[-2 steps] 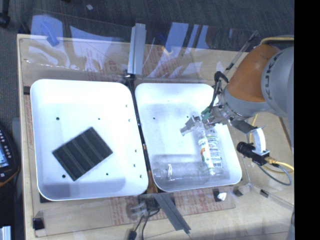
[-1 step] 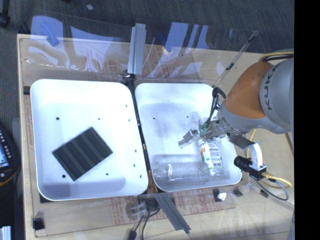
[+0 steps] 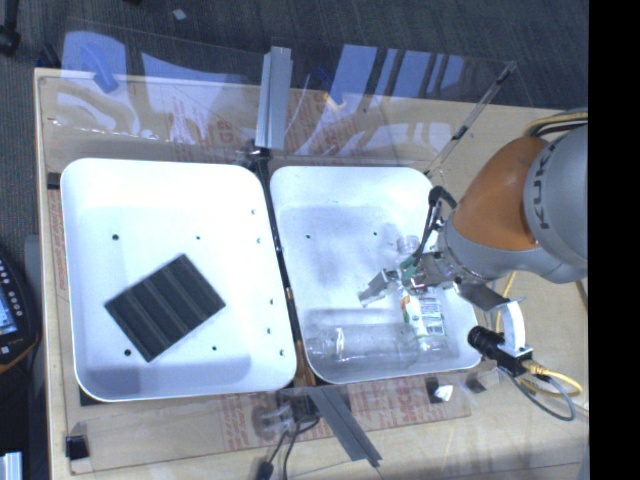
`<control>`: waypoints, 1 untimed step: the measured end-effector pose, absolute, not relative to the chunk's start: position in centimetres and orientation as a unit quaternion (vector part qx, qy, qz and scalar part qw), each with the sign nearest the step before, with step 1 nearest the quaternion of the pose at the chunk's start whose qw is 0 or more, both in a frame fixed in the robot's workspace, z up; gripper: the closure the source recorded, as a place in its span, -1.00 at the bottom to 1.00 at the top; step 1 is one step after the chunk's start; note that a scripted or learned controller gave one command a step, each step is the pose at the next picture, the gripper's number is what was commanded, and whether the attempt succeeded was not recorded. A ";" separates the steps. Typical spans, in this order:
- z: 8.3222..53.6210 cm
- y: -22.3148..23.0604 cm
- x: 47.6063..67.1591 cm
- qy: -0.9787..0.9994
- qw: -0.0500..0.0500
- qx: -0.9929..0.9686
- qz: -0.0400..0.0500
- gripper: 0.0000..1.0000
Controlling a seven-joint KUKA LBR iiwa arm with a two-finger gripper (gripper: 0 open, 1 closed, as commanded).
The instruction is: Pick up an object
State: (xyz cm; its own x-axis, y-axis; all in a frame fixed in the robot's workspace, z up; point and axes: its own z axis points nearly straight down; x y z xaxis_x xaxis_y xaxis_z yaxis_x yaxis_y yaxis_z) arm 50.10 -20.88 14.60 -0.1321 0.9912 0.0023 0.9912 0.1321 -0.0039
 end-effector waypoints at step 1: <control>15.4 -21.1 51.4 -0.758 0.001 -0.652 0.000 -1.00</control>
